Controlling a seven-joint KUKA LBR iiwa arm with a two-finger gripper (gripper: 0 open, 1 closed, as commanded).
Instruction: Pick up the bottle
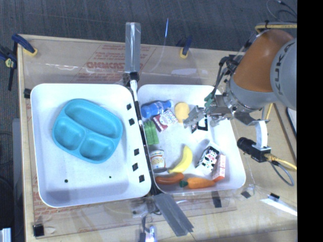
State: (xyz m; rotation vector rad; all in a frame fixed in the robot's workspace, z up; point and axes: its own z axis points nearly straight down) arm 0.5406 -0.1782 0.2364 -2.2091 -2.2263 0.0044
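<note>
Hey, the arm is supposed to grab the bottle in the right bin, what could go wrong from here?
1. The blue bottle lies on its side near the divider, packed against a red-and-white packet and a green item, so the end effector may catch a neighbour.
2. A lemon sits between the end effector and the bottle and may get knocked.
3. Being round and lying flat, the bottle could roll away when touched.

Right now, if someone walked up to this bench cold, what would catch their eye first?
Probably the bright blue divided plate lying alone in the left bin. Next, the crowded right bin: a blue bottle at its upper left, a banana in the middle, a carrot along the near edge. The gripper hovers over that bin's upper right.
</note>
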